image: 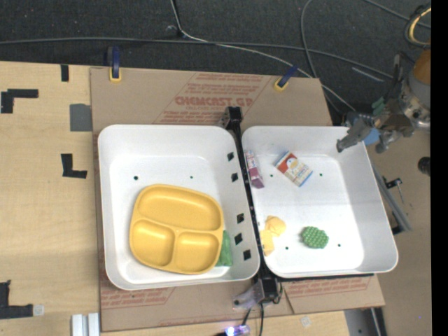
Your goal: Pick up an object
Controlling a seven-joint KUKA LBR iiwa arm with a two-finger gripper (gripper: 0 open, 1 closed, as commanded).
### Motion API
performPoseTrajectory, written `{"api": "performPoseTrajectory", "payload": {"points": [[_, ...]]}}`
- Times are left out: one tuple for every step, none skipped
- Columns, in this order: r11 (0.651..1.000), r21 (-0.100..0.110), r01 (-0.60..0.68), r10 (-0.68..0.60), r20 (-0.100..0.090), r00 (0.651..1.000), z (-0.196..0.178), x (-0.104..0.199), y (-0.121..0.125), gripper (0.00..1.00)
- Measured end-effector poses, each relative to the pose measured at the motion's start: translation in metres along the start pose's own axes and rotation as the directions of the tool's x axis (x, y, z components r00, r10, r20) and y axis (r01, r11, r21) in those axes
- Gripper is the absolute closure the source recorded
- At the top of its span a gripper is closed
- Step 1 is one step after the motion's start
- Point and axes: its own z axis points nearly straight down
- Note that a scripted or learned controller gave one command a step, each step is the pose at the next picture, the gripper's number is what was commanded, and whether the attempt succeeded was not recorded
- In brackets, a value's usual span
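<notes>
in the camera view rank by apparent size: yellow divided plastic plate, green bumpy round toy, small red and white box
1. yellow divided plastic plate, by far the largest
2. and 3. small red and white box and green bumpy round toy look alike in size, so no ranking between them

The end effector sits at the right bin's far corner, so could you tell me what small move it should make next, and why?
Probably a short move inward over the right bin, toward the small carton. The end effector hangs at the bin's outer rim with nothing between its fingers, and the carton is the nearest item, lying apart from the others.
</notes>
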Motion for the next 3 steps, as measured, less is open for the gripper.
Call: {"api": "performPoseTrajectory", "payload": {"points": [[1.000, -0.011, 0.003, -0.003, 0.003, 1.000, -0.007, 0.001, 0.002, 0.00], [1.000, -0.006, 0.004, -0.004, 0.002, 1.000, 0.042, 0.010, 0.003, 0.00], [1.000, -0.007, 0.003, -0.003, 0.003, 1.000, 0.088, 0.005, 0.000, 0.00]]}}
